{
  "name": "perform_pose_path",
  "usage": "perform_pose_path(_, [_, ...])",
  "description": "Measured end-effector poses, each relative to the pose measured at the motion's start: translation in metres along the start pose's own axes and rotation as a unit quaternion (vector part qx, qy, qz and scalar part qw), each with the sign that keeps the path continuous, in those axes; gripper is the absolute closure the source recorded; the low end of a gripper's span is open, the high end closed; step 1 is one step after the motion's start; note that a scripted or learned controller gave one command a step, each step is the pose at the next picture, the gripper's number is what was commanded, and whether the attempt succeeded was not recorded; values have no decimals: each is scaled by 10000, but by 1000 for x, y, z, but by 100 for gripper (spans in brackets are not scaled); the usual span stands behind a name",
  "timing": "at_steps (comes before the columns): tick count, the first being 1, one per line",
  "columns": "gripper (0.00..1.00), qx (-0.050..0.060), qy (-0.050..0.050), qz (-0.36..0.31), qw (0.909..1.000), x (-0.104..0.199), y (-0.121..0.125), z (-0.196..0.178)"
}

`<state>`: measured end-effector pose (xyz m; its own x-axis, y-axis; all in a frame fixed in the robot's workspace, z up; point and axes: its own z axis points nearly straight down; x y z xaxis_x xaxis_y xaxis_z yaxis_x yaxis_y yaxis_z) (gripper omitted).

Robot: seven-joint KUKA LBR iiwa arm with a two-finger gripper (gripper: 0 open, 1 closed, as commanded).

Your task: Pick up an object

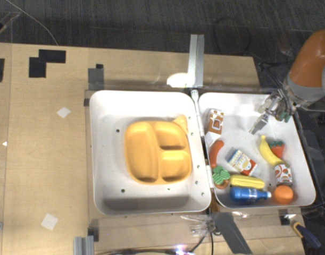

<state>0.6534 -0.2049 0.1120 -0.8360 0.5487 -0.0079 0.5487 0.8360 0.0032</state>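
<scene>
- Your nearest candidate is the banana [267, 150], lying in the upper right part of the right bin [242, 102], its long axis running from upper left to lower right in the camera view.
- A strawberry [278, 148] sits touching the banana's right side, so a grasp from that flank looks crowded; the left flank faces bare bin floor.
- The gripper [259, 124] hangs above the bin's upper right corner, with the banana below it in the view and slightly to the right, close by.
- The fingers [256, 126] point down and to the left. They appear parted with nothing between them, though the view is small and blurred here, so treat that as likely rather than certain.
- You will judge that the coming move is a short travel toward the near edge of the bin, then a descent, with the jaws best turned across the banana's long axis.
- Further out in the same bin: a small carton [240, 162], a brown-and-white box [215, 120], a blue bottle [248, 194], an orange [283, 194], all well apart from the gripper.
- The left bin [106, 142] holds a yellow tray [155, 151], farthest from the arm.
</scene>
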Motion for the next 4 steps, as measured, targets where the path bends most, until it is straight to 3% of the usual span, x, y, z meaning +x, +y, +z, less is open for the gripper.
perform_pose_path(1, [0, -3, -9, 1328, 9911, 2, -2, -23])
perform_pose_path(2, [0, 18, 16, 3725, 9280, 45, -28, -6])
perform_pose_path(3, [0, -7, -24, 2910, 9567, 135, -91, 21])
perform_pose_path(4, [0, -11, -8, 4041, 9147, 76, -50, 23])
